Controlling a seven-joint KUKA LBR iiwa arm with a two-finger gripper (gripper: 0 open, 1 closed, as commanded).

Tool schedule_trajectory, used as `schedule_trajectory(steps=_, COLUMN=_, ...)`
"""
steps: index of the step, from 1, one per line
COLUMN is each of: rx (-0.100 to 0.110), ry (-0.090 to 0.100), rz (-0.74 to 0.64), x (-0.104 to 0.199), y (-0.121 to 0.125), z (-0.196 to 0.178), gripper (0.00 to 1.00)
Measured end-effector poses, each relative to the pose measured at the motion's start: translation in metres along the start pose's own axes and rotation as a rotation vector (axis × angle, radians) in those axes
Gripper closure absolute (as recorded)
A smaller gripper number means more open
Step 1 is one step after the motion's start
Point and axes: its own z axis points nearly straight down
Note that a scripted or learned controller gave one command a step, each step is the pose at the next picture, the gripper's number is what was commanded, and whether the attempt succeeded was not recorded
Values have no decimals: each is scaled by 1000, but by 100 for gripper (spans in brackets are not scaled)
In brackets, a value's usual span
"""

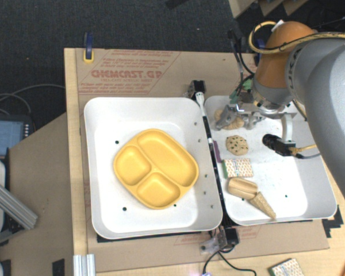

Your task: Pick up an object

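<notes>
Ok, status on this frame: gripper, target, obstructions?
Gripper low at right bin's far corner, over a tan food piece. Grasp unconfirmed. Cookie just beside it. Yellow tray sits in left bin.

Chunky grey arm (325, 91) with a rounded orange band (279, 53) above the wrist, yellow and black cables looping over it, metal gripper (245, 112) underneath.

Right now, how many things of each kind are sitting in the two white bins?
Yellow plastic divided plate: 1
Round chocolate chip cookie: 1
Pale checkered wafer square: 1
Tan bread roll: 1
Brown ice cream cone: 1
Tan knobbly piece under the tool: 1
Total: 6
</notes>
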Motion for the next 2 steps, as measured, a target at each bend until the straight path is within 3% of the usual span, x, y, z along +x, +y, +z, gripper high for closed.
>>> schedule_trajectory(steps=2, rx=-3, ry=3, rz=-1, x=-7, y=1, z=-1, gripper=0)
